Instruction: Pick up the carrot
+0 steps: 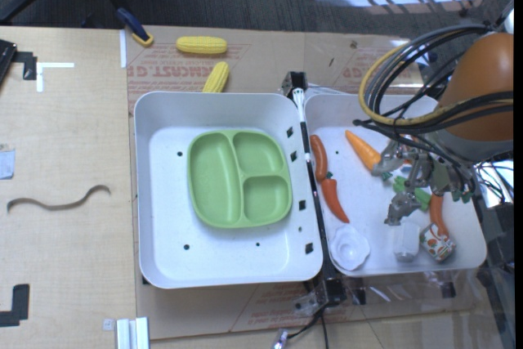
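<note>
Camera view looks down on two shallow white plastic bins: the left bin and the right bin. The task's thing, a smooth orange tapered plastic carrot, lies in the right bin near its upper middle, its pointed tip toward the upper left and its thick end, apparently green-topped, against the metal two-finger gripper. The gripper hangs just beside and below the carrot; whether its fingers are spread or pressed together cannot be told, since cables and metal parts clutter that spot.

Two glossy red-orange chili peppers lie end to end along the right bin's left wall. Near the front sit one white round cup, one clear plastic piece and one small patterned ball-like object. A slim orange stick-shaped item lies near the gripper.

One matte light-green divided plate, with three compartments, rests in the left bin. Two bumpy yellow corn cobs lie on the cardboard behind the bins.
</note>
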